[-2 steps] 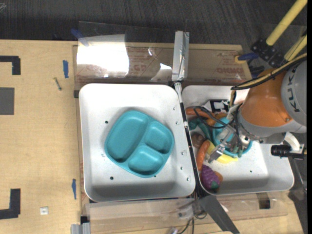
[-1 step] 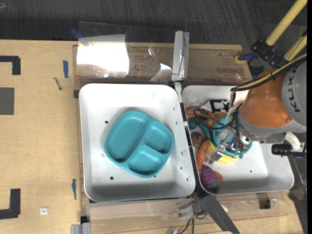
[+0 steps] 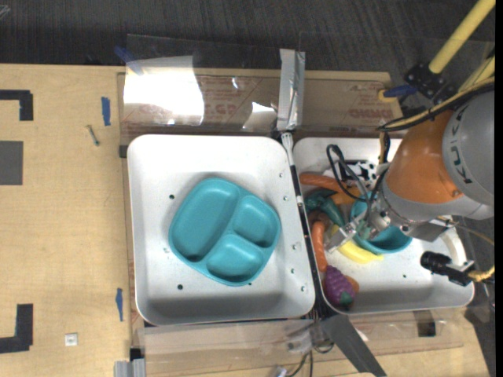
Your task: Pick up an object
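Observation:
In the right bin lies a pile of small toys. An orange carrot-like piece is at the bin's left, and a second orange piece lies below it. A teal toy sits between them. A yellow banana and a blue bowl are in the middle, with purple grapes near the front. My gripper is down among the toys, just above the banana and beside the blue bowl. The wrist hides what lies under it.
The left bin holds a teal divided plate. A black-and-white toy and a black wire loop lie at the back of the right bin. A clear plastic sheet stands behind the bins.

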You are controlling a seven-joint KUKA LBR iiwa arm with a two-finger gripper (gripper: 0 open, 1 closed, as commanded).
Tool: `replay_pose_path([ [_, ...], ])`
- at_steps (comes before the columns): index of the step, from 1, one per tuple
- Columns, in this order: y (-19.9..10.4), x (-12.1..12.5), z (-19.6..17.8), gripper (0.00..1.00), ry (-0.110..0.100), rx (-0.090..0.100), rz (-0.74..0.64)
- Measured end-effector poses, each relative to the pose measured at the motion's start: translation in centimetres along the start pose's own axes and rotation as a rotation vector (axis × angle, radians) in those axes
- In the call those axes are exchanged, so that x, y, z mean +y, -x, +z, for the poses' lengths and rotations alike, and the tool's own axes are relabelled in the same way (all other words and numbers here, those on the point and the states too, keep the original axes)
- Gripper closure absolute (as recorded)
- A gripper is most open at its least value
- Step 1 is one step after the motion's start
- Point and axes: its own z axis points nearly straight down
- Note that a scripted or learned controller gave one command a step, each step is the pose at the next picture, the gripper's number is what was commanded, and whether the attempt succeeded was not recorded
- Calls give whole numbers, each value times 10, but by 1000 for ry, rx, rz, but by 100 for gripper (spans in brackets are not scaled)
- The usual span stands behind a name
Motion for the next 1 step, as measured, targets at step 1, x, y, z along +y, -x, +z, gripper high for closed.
replay_pose_path([
  [1, 0, -17, -1, 0, -2, 1, 41],
])
